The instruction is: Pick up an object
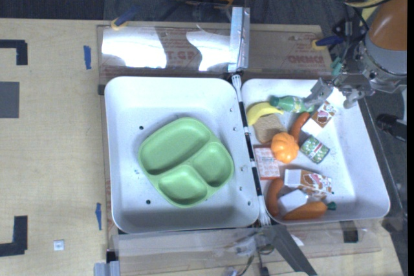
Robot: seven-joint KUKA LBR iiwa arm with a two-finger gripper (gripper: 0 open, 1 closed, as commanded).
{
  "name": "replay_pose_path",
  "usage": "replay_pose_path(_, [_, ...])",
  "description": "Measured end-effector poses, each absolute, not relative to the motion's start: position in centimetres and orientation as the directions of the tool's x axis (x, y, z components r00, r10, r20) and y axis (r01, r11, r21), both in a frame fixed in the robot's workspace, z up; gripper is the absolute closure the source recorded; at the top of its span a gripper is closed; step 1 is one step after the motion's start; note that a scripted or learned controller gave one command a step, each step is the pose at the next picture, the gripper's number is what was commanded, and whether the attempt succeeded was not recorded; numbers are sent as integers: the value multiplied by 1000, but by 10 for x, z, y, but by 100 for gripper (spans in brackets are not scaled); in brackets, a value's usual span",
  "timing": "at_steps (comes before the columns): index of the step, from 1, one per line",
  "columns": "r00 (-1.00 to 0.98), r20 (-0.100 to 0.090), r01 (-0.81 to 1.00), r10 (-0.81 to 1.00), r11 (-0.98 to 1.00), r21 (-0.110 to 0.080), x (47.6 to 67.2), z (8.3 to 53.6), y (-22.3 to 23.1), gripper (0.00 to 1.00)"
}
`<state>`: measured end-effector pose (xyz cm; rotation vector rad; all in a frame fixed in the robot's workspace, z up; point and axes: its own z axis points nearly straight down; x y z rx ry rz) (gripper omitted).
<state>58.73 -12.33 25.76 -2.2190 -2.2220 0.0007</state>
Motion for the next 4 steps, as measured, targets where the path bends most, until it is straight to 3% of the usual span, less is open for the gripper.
replay_pose_path(1, [53, 0, 999, 999, -53, 6, 590, 97, -115, 0])
replay_pose_path(2, [56, 1, 998, 998, -56, 9, 591, 107, -115, 100])
replay_pose_path(3, [149, -1, 989, 989, -149, 0, 613, 134, -123, 100])
replay_pose_path(4, [38, -1, 999, 999, -38, 2, 660, 228, -82, 100])
